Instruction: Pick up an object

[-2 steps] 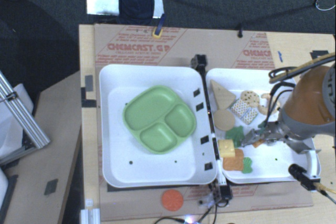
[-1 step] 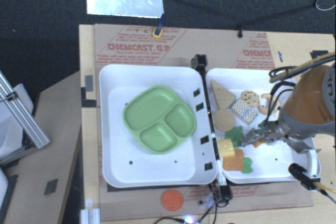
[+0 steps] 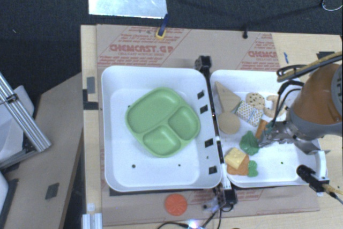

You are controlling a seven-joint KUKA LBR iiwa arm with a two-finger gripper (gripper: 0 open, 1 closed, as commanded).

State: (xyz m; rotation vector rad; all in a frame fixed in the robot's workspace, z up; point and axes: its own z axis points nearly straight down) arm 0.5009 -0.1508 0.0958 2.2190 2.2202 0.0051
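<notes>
The green leafy toy (image 3: 249,143) is seen in the right bin (image 3: 278,182), just beside the yellow block (image 3: 236,159) and the round tan piece (image 3: 230,123). The end effector (image 3: 266,134) is positioned low at the toy's right edge; its state cannot be told. A green divided plate (image 3: 162,122) is held in the left bin (image 3: 115,131).

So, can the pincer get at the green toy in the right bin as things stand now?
Probably yes. The pincer hangs low in the right bin, just right of the green toy, with nothing between them. An orange piece stands close beside it and might be bumped.
</notes>
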